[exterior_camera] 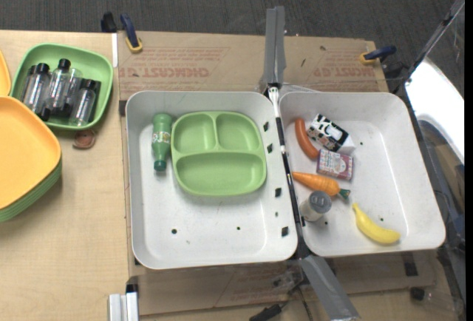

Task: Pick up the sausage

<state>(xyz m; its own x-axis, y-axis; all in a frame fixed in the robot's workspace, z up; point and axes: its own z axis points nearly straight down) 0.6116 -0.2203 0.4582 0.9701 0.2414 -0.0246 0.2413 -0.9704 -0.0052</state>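
the stack of orange plates [26,157] is cut off by the left edge. the print on the small pink packet [335,164] is too small to read. the carrot [316,183] partly hides the packet's lower edge.

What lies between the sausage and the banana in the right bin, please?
In the camera view, the carrot crosses the line from the sausage to the banana, with a small pink packet just above it.

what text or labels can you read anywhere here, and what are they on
"CHEMCAST": red print on the cardboard sheet behind the left bin, seen upside down; reading uncertain.
Red print on the cardboard right of the divider: too faint to read.
Green bottle label: too small.
Pink packet: blurred.
Black-and-white carton: unreadable.
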